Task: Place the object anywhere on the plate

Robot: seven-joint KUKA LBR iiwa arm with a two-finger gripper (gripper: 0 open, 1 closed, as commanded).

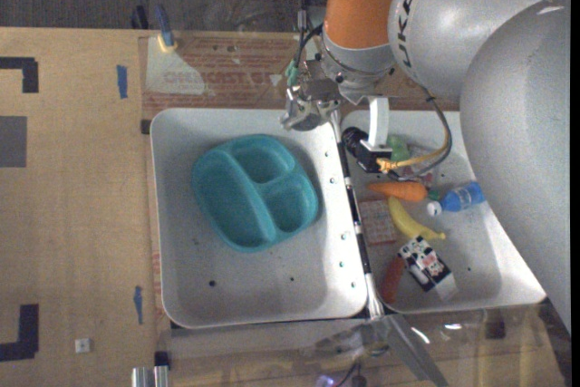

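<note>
Plate (256,192): one, teal, three compartments, lying in the left bin (181,276).
End effector (302,109): over that bin's top right corner; holding anything or not, I cannot tell.
Object: likely among the clutter in the right bin (489,272) (carrot (401,191), banana (410,220), bottle (458,197), one each).
Advice: carry level to above plate, lower close before release.
Bins: two.

plate (255,192): matt teal plastic | bins (181,276): smooth white plastic | bench (72,195): bare wood
</note>
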